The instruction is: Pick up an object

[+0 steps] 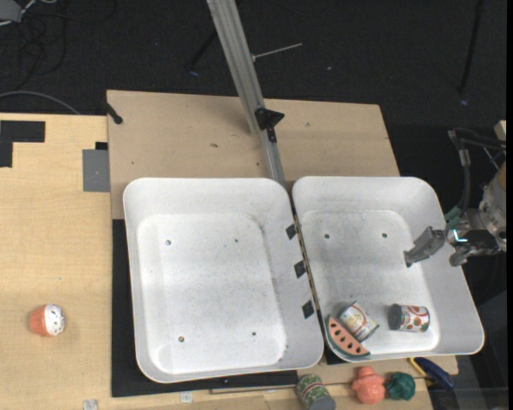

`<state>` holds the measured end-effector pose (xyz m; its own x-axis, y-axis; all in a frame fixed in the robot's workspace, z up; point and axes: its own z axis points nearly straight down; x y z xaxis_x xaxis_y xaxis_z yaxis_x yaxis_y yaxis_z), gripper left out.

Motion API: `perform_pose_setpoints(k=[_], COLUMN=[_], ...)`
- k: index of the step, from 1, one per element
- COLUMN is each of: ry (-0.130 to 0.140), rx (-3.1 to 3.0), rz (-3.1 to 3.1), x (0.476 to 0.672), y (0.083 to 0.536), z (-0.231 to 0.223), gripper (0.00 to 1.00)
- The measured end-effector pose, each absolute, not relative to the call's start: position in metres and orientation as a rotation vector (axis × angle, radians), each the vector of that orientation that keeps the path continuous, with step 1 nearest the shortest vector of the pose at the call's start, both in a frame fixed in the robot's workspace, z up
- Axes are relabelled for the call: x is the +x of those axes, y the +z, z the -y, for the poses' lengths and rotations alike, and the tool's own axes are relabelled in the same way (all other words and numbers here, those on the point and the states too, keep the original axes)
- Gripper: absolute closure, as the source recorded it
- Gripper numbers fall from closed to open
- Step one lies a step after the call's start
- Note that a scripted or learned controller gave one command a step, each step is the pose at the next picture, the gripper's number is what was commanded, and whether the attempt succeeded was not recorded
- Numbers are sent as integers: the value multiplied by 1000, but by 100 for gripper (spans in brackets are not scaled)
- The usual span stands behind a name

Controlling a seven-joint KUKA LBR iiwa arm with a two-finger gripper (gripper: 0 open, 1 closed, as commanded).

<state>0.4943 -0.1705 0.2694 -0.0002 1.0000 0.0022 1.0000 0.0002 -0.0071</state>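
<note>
the small can (356, 320) lay at five o'clock in the right bin (368, 196), beside a second can (409, 318). at three o'clock the gripper (429, 244) hung open, holding nothing; the approach seemed underway, needing descent toward a can.

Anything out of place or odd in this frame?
Yes. Several items lie outside the bins: an orange ball alone on the wooden surface far left, and a small can, pink toy and green toy below the right bin.
</note>
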Motion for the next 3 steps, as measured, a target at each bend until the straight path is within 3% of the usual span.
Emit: perform_pose_setpoints(k=[1, 3], ry=[2, 7], rx=[-2221, -2216], rz=[2218, 2215], x=[495, 497], y=[271, 158], z=[171, 172], gripper=[0, 0])
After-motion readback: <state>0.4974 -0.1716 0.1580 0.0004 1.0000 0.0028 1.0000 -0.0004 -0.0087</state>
